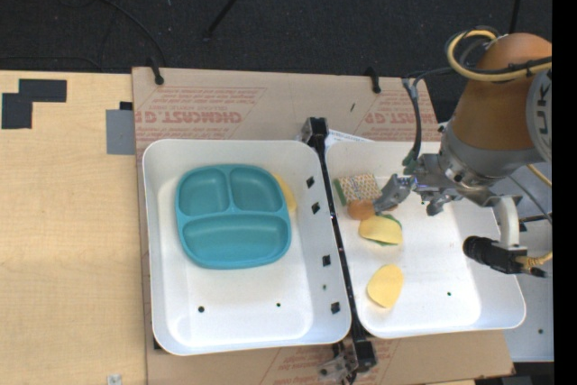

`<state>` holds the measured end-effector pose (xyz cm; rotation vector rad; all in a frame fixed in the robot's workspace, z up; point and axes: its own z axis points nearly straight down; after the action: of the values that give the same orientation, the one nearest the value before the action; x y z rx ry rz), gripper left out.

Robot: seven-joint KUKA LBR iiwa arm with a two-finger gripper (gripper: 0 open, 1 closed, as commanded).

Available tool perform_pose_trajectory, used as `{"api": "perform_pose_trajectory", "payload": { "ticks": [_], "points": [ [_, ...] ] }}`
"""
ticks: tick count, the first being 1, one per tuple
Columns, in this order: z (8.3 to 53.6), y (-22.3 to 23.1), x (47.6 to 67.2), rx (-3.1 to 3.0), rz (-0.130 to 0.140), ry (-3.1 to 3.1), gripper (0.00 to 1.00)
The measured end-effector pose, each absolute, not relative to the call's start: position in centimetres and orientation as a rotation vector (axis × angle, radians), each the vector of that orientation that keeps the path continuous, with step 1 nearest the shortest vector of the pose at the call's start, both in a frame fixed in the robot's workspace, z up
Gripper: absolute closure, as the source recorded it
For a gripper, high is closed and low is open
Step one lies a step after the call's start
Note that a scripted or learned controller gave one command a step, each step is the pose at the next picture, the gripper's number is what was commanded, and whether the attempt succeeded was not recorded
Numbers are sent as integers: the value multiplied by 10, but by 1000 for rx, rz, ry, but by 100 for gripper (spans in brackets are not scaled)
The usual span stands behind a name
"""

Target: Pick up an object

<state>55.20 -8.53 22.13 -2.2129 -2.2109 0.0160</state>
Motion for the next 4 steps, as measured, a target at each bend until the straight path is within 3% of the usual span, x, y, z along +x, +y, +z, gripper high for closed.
{"api": "perform_pose_trajectory", "payload": {
  "ticks": [1,3,4],
  "points": [
    [228,-86,554,-2217,4,-2219,0],
    [99,-88,552,-2217,8,-2216,0],
    [87,-88,552,-2222,5,-2217,0]
  ]
}}
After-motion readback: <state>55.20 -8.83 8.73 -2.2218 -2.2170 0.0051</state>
